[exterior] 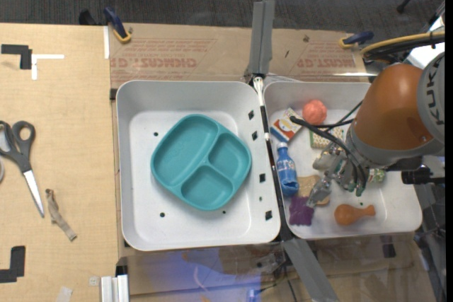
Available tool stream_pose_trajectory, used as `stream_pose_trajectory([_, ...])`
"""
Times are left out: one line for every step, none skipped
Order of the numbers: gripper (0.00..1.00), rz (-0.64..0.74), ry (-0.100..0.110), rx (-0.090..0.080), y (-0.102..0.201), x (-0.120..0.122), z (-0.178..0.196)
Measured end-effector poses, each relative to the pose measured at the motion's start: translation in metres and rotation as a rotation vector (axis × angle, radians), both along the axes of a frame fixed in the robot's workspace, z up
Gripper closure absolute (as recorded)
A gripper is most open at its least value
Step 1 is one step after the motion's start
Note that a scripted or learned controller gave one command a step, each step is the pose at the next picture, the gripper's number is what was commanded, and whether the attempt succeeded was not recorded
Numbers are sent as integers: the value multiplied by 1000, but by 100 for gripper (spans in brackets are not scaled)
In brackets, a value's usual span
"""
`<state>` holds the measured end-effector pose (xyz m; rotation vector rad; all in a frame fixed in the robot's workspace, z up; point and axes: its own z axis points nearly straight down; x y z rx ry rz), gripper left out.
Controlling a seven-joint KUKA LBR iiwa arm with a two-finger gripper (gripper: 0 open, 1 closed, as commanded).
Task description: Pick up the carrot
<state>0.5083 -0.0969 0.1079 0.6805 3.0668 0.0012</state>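
Orange carrot (353, 213) sitting in the right bin (403, 223).
Gripper (330, 184) hovers just left of it, can't tell the claw state.

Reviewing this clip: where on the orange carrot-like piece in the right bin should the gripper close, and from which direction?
Probably the carrot's thicker rounded end, from above, fingers closing across its short width. It lies flat with its long axis left-right, tapering right, on open bin floor. The gripper hangs to its upper left.
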Motion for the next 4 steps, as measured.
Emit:
stream_pose_trajectory([0, -64, -4, 0, -3, 15, -12])
stream_pose_trajectory([0, -319, -5, -1, -3, 15, -12])
stream_pose_trajectory([0, -319, -7, -1, -1, 27, -11])
stream_pose_trajectory([100, -316, -10, -1, -1, 28, -2])
